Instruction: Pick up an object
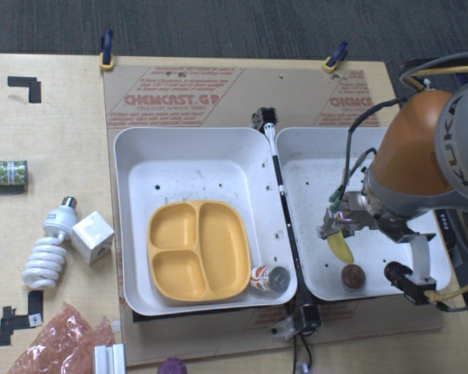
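Observation:
My gripper (337, 226) hangs low over the right bin (312, 178), near its front half. Directly under it and toward the front lies a small yellow banana-shaped object (341, 248), whose upper end is hidden by the gripper; I cannot tell whether it is held. A brown round object (353, 275) rests on the bin floor just in front of the yellow one, apart from the gripper. In the left bin (140, 170) sits a yellow divided plate (199, 249), with a small capped bottle (270, 279) on its side in the front right corner.
Outside the bins, on the bench to the left, lie a white spiral light bulb (48, 248), a white cube (93, 237), a small green can (8, 174) and a pink mesh bag (58, 341). The arm's grey and orange body (417, 158) overhangs the right bin's right side.

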Robot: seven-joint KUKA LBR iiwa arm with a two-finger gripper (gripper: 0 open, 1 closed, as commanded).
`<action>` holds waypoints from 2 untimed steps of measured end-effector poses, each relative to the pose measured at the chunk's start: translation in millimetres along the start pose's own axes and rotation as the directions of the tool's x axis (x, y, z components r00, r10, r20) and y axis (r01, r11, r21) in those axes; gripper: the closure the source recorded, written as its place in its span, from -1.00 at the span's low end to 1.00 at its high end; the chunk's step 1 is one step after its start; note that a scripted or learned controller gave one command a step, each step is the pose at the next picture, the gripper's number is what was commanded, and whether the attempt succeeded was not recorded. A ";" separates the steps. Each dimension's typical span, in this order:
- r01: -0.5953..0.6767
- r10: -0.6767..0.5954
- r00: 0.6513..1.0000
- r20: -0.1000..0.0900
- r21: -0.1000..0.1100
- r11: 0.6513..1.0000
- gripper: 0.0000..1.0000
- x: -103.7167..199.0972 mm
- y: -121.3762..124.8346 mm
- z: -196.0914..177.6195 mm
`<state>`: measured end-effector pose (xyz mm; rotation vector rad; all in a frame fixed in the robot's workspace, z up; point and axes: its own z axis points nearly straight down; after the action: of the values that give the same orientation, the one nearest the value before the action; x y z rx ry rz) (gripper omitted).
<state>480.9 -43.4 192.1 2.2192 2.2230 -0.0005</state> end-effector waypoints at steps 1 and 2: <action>-0.003 0.003 1.000 0.000 -0.001 1.000 1.00 -13.1 -2.1 -0.3; 0.000 0.000 1.000 0.000 -0.002 1.000 1.00 15.1 -1.9 -8.0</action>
<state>478.9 -28.3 200.0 2.2176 2.2221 0.0021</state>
